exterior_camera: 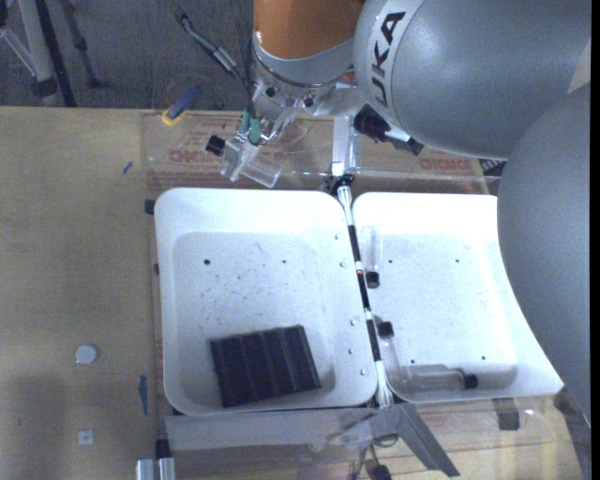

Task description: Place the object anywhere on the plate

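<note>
Grey arm [487,75] enters from right, bulky links across top-right corner & down right side. Orange band [300,26] at top centre, just above wrist. Wrist points down-left. Pincer [246,155] sits at upper centre, tilted toward lower left, clear plastic finger parts w/ small green & black fittings. Finger gap not readable from this angle. Nothing seen between fingers.

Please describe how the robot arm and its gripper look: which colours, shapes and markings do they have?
The arm is thick and rounded, with smooth grey shells and an orange band above the wrist. Black letters "UKA", part of the maker's name, show on one shell. The gripper is small, with clear plastic fingers, a green part, black fittings and thin cables near its mount.
</note>
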`<move>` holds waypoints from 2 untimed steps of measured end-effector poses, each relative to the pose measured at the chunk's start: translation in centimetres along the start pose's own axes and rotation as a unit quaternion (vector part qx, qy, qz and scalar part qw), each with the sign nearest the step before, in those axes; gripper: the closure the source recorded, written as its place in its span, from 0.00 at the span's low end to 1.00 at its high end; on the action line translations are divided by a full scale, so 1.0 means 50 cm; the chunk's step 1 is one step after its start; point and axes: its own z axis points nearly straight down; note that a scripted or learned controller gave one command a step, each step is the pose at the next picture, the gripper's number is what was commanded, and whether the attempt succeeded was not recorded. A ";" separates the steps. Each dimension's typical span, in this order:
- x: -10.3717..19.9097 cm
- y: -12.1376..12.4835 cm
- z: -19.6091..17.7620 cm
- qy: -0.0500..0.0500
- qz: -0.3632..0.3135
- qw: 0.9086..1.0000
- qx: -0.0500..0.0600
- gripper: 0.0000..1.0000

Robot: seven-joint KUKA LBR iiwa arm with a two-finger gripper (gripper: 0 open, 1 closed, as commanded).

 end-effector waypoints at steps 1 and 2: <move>0.014 -0.003 0.038 0.003 -0.262 0.965 0.001 1.00; 0.013 0.006 0.181 0.002 -0.306 0.952 0.001 1.00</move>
